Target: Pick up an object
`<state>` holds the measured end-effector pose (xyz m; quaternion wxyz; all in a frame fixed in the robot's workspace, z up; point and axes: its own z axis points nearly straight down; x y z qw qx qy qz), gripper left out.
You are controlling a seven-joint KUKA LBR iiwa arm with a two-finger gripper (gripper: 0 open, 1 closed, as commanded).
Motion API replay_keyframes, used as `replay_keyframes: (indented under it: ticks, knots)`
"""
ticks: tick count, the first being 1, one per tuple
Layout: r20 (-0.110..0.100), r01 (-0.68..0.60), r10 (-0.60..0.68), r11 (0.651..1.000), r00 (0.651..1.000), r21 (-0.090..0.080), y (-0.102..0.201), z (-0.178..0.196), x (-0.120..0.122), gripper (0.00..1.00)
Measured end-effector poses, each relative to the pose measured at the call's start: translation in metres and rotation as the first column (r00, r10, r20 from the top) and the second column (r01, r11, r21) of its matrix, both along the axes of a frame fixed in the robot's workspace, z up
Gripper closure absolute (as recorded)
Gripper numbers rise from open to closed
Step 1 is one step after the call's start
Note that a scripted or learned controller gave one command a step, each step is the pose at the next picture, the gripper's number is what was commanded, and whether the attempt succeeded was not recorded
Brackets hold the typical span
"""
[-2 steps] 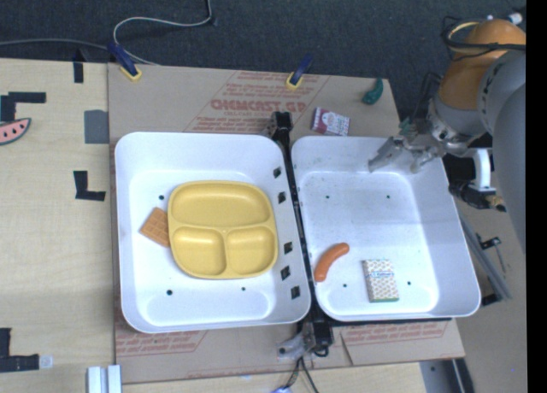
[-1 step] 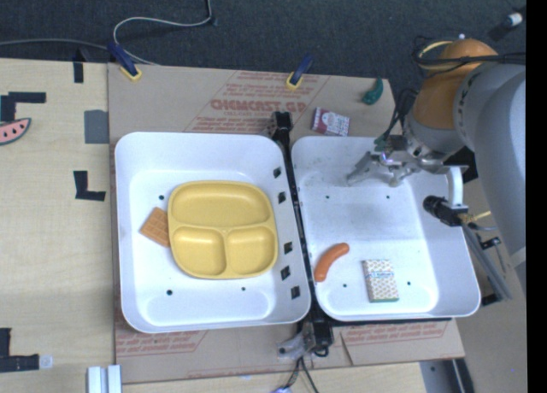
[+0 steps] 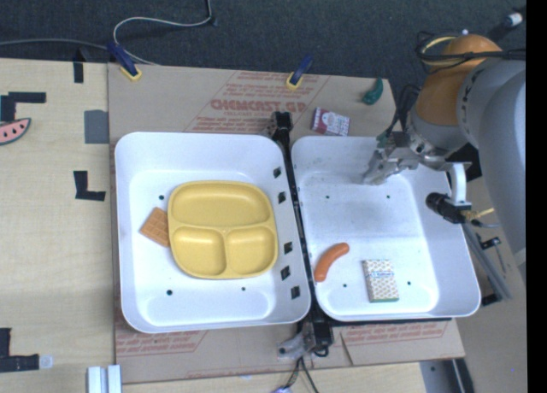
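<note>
So the arm [image 3: 479,101] was reaching in from the right, grey body with that orange band sitting above the wrist, and the gripper [image 3: 380,167] was hanging over the back edge of the right bin [image 3: 444,297], up near its far wall. Couldn't really make out the jaws at that angle, it was just a grey blur of metal pointing down and left, so I honestly can't tell whether they were open or closed, and nothing was visibly caught between them.

The right bin had two things in it, both down toward the front and well apart from the gripper: an orange sausage-shaped thing [image 3: 331,261] lying at a slant near the left wall, and a small patterned box [image 3: 380,280] lying flat just to the right of it, not touching it.

The left bin [image 3: 141,297] was mostly taken up by a yellow divided plate [image 3: 224,227] with three compartments, lying flat. A tan cracker-looking piece [image 3: 155,227] was poking out from under the plate's left edge.

Both bins sat side by side on a cardboard sheet [image 3: 214,105] on the counter [image 3: 51,237]. Just behind the bins there was a small red packet [image 3: 330,121] on the cardboard, plus a couple of yellow and blue clamps [image 3: 299,75] pinching the sheet's back edge.
</note>
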<state>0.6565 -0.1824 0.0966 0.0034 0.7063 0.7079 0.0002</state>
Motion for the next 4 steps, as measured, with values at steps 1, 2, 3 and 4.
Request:
replay_keyframes:
  ticks: [1,2,3,4]
  knots:
    - [-0.001,0.000,0.000,1.000,1.000,0.000,0.000,0.000,0.000,0.00]
    - [0.000,-0.001,0.001,1.000,1.000,0.001,0.001,0.009,0.000,1.00]
    - [-0.001,-0.001,0.001,1.000,1.000,0.001,0.001,0.009,0.000,0.00]
    - [0.000,-0.001,0.001,1.000,1.000,0.002,0.001,0.019,0.000,1.00]
